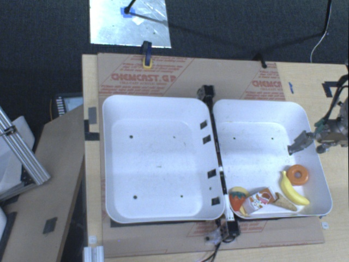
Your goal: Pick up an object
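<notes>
- Camera view, layout: you are looking down at a slant on a bench with two shallow white bins side by side, a left bin (pixel 155 157) and a right bin (pixel 262 119), joined along a dark seam with small clips.
- Camera view, arm: the gripper (pixel 300 143) comes in from the right edge, over the right-hand wall of the right bin, about halfway along that wall.
- Camera view, gripper state: nothing sits between its fingers, so it has hold of nothing; how far apart the fingers stand is too small and dark to tell.
- Camera view, things to pick: all the objects lie in the near right corner of the right bin. An orange ring (pixel 297 174) sits closest to the gripper, just toward you from it.
- A yellow banana (pixel 293 190) curves just beside the ring, touching or almost touching it.
- Further left along the near wall lie a small white and red packet (pixel 258 200) and a round orange and red fruit (pixel 238 197).
- Step in hand, as a judgement: you are at the approach stage, with no grasp made yet.
- Next move, as a judgement: bring the gripper toward you and down over the ring or banana, keeping off the bin wall, since both lie close to it and to each other.
</notes>
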Controlling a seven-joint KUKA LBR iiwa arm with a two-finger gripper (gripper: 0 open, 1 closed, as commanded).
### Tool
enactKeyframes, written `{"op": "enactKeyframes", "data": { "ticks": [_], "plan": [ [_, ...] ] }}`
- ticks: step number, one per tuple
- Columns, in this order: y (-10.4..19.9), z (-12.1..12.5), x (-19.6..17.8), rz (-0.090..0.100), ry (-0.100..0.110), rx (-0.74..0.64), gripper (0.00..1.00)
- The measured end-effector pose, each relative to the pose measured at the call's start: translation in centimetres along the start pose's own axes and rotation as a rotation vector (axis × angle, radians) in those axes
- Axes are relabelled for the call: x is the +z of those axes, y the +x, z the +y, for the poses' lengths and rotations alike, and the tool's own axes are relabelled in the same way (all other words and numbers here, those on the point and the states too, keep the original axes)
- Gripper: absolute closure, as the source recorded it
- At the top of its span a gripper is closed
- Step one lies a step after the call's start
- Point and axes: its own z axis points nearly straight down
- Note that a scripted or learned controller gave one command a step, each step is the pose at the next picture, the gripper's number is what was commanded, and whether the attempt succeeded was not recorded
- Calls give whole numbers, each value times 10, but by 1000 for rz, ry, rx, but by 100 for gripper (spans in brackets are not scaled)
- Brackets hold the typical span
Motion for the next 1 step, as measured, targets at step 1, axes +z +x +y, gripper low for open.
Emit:
{"op": "enactKeyframes", "data": {
  "ticks": [1],
  "plan": [
    [49,-9,-142,-2,-18,-6,0]
  ]
}}
